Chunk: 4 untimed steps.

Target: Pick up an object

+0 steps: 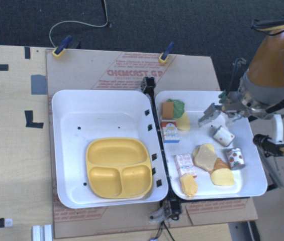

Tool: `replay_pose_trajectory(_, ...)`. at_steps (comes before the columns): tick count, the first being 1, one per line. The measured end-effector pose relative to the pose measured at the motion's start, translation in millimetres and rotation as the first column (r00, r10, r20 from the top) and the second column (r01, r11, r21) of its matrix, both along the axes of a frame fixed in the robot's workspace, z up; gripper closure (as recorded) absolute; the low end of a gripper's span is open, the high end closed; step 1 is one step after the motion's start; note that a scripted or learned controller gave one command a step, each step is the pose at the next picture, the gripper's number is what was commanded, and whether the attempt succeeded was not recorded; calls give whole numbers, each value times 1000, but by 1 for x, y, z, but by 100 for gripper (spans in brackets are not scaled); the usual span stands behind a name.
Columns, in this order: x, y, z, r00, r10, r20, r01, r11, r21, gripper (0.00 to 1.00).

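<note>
My gripper (pixel 220 115) hangs over the upper right part of the right bin (pixel 255 187), open, with nothing between its fingers. Just below it lies a small white cylinder (pixel 223 135). A red and white can (pixel 235 157) sits lower right. A tan bread slice (pixel 205 157), a yellow round piece (pixel 223 177), a pink and white packet (pixel 184 163) and a yellow corn-like piece (pixel 188 185) fill the bin's lower part. By the bin's left wall are an orange block (pixel 168 108), a green item (pixel 178 106), a pale yellow piece (pixel 183 122) and a red and white carton (pixel 170 131).
The left bin (pixel 66 109) holds a yellow divided plate (pixel 119 167) in its lower half. A black divider (pixel 154 134) runs between the bins. Both stand on a cardboard sheet (pixel 126 72) held by clamps at the back. The arm's orange band (pixel 272 59) is at right.
</note>
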<state>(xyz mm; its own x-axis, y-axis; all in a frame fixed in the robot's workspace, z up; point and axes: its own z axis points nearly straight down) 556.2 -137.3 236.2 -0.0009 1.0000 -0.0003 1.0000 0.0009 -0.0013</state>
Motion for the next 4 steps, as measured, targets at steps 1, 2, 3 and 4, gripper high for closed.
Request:
replay_pose_trajectory(1,-55,-31,-68,1000,-5,-9,5,1000,2,0)
replay_pose_trajectory(2,48,-11,-155,1000,6,7,-6,1000,-1,0)
replay_pose_trajectory(3,115,26,-150,1000,5,4,-5,1000,-2,0)
replay_pose_trajectory(4,112,42,-151,1000,2,1,-2,1000,-4,0)
